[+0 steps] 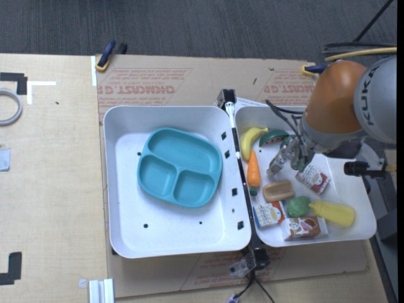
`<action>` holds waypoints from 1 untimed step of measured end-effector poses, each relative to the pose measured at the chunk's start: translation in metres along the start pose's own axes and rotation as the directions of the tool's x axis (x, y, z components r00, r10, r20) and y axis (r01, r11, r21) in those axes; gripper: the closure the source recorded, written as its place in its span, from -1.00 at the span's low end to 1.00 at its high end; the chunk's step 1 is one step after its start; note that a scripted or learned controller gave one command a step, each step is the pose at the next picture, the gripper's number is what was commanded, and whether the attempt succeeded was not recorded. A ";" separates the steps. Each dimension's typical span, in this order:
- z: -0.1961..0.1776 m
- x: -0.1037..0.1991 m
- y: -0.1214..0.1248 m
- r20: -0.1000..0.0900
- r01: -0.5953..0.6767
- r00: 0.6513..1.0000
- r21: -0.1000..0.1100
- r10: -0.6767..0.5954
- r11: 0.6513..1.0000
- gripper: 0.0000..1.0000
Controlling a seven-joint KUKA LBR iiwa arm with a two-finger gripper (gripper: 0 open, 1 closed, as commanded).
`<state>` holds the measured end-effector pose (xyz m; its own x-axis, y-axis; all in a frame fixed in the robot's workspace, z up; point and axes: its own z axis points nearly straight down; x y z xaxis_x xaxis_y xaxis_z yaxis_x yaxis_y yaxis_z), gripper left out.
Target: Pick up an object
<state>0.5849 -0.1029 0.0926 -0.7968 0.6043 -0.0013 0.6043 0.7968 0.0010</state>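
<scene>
END EFFECTOR POSITION OVER RIGHT BIN

Reaching in from the right, with the orange band (334, 96) above the wrist covering the upper right corner of the right bin (361, 231). End effector (289, 160) low over the bin's middle, fingers spread apart, nothing seen between them. Pointing down and left, toward the gap between the banana (250, 141) and the brown bread-like piece (278, 190); contact with either cannot be told at this slant.

Contents of the right bin, lying loose:
- banana at upper left, next to a dark green and red wedge (275, 137), partly hidden under the wrist.
- carrot (253, 170) along the left wall, just below the banana.
- red and white packet (314, 178) just right of the end effector.
- green item (298, 206), yellow bottle-like item (334, 213), and two small printed cartons (269, 215) (303, 228) along the near side.

Left bin (120, 188): holding a blue divided tray (180, 167), flat, three compartments.

Hard to make out: carton print, too small to read. Far wall of the right bin hidden behind the arm. Surface (44, 188) partly covered with cardboard under both bins.
</scene>
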 end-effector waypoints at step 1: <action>-0.145 0.004 0.012 0.002 -0.281 0.960 -0.001 0.281 0.960 1.00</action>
<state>0.5893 -0.0908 0.2371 -0.5945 0.8041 -0.0033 0.8041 0.5945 0.0020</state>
